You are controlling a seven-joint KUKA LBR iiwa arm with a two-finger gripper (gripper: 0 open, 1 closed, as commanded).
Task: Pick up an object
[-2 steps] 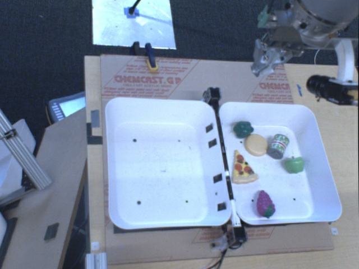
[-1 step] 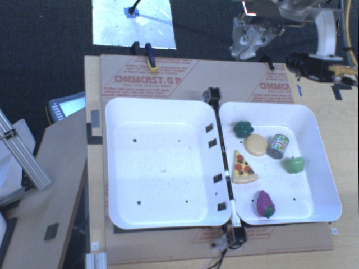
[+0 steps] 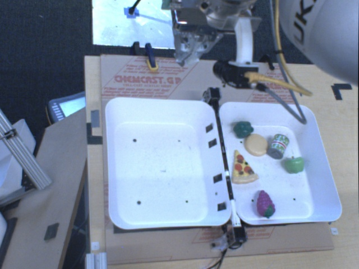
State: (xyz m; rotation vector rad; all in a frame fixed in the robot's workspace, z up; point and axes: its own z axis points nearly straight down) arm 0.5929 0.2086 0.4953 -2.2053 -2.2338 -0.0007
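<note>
The right bin (image 3: 322, 167) holds several small toys: a dark green broccoli piece (image 3: 243, 129), a tan round cookie (image 3: 256, 144), a small tin can (image 3: 277, 146), a green pepper (image 3: 293, 164), a pizza slice (image 3: 243, 167) and a purple grape bunch (image 3: 265, 203). My gripper (image 3: 189, 48) hangs high above the back edge of the bench, beyond the bins and over the brown board. Nothing shows between its fingers.
The left bin (image 3: 120, 167) lies beside the right one, joined by a black hinge strip (image 3: 220, 156). A yellow clamp (image 3: 151, 60) sits at the back left of the board. A yellow cable (image 3: 280, 86) crosses above the right bin's back edge.
</note>
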